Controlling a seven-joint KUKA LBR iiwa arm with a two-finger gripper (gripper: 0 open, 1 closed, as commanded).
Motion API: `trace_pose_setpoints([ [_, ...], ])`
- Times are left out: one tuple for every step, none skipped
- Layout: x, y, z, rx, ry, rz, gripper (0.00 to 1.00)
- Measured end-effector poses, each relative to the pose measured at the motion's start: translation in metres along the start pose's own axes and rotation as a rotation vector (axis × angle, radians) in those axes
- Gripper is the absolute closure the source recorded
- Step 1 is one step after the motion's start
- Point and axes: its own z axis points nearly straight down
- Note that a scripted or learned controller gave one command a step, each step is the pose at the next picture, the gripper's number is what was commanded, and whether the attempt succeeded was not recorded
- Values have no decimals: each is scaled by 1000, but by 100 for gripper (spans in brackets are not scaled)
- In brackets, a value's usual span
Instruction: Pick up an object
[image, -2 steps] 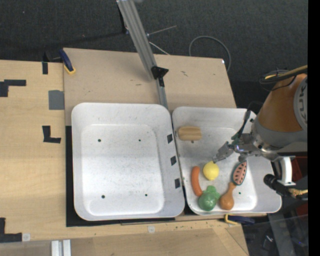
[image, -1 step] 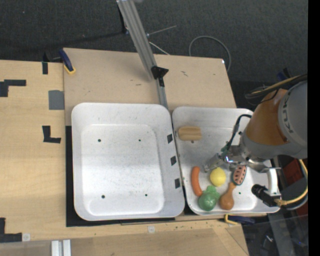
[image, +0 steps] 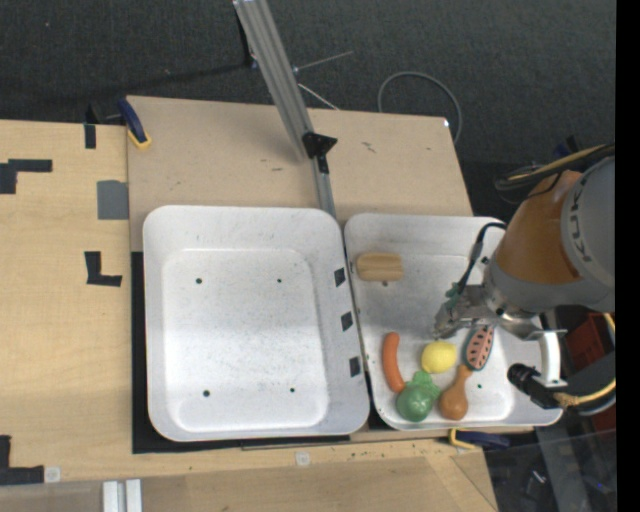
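Lower right of frame: lower tool (image: 452, 318), finger state untellable, squarely over round yellow lemon-like toy (image: 438, 357), avoiding red-striped slice (image: 479, 346) beside.

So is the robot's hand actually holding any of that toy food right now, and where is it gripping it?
It cannot be told. The hand sits low in the right bin, just above the yellow lemon and beside the watermelon slice.

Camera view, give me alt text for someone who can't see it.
A grey robot arm's gripper hangs low over the right bin, just above a yellow lemon and beside a watermelon slice. That bin also holds an orange carrot, green broccoli, a brown pear and a tan bread roll.
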Motion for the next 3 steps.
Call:
trace_pose_setpoints([
  [-8,7,-53,-7,-2,1,100],
  [-6,3,-97,-7,-2,1,100],
  [-6,3,-120,-6,-2,1,100],
])
